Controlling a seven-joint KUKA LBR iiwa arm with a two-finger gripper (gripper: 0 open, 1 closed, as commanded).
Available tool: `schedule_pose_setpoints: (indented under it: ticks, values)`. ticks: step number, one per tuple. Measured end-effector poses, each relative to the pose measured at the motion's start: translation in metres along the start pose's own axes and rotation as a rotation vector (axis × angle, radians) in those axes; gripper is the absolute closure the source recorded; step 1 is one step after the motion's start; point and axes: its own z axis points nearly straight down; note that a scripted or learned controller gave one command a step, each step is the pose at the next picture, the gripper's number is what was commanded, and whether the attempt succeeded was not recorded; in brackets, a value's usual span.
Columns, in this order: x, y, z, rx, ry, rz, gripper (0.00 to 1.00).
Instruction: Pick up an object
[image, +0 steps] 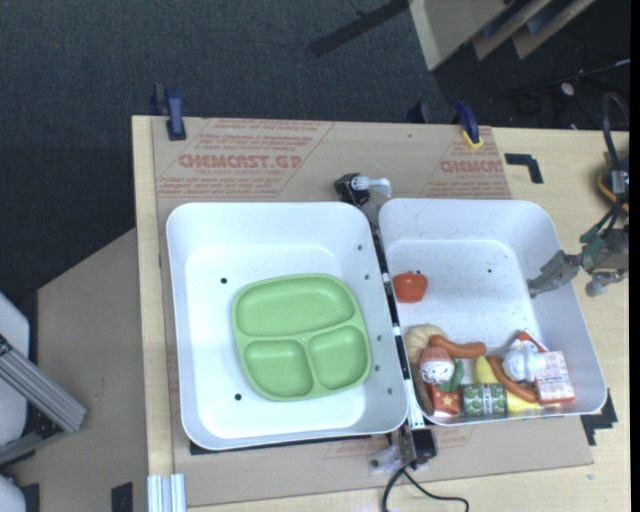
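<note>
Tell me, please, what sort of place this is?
Probably a robot test lab, not a kitchen. Two white bins sit on a bench clamped with protective board, a pile of toy food fills one corner, and a cable runs off the front.

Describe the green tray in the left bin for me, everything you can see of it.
The green tray is a pale green, plastic-looking divided plate with rounded corners: one long compartment across its far side, two smaller ones nearer the camera. It lies flat, slightly rotated, near the middle of the left bin, resting on the bin's floor.
</note>
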Motion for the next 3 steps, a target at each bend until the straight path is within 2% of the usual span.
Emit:
schedule_pose_setpoints:
  ticks: [1,2,3]
  values:
    - [-0.029,-0.025,0.149,0.014,0.005,0.005,0.00]
    - [0.025,0.084,0.142,-0.009,0.001,-0.010,0.00]
    - [-0.034,-0.023,0.180,0.003,0.008,0.004,0.00]
